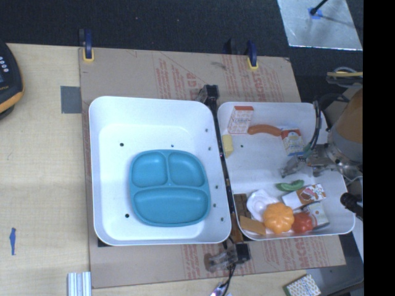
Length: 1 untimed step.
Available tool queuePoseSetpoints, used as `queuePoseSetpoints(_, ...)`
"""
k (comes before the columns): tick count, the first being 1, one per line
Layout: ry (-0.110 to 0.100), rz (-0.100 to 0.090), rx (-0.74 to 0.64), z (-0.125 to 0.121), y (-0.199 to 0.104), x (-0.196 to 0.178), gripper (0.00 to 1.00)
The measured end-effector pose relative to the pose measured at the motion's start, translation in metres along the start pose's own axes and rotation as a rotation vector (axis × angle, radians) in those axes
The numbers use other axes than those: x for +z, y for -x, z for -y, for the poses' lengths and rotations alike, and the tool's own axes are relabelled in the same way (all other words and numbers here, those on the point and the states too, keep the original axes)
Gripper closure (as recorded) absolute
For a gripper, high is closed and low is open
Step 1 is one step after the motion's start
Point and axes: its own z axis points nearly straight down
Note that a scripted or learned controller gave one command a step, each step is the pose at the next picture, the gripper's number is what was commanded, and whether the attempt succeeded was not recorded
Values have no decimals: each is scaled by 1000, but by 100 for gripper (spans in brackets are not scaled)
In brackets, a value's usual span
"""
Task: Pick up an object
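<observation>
White plastic forms both bins on the surface point(43, 184): the left bin point(105, 128) carries a blue divided plate point(170, 187), the right bin point(259, 113) a scatter of small things. The claw point(295, 165) hangs low over the middle of the right bin, reaching in from the right; whether its grip is wide or narrow I cannot tell. Just near of it lies a green pod point(289, 185), long axis running left to right and tilted slightly. An orange sausage point(267, 129) lies far of the claw, lengthwise left-right. An orange pumpkin point(278, 217) and a red tomato point(302, 223) sit at the near edge.
</observation>
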Motion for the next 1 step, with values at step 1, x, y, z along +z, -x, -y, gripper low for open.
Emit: queuePoseSetpoints(1, 9, 1, 1, -70, 4, 9, 0)
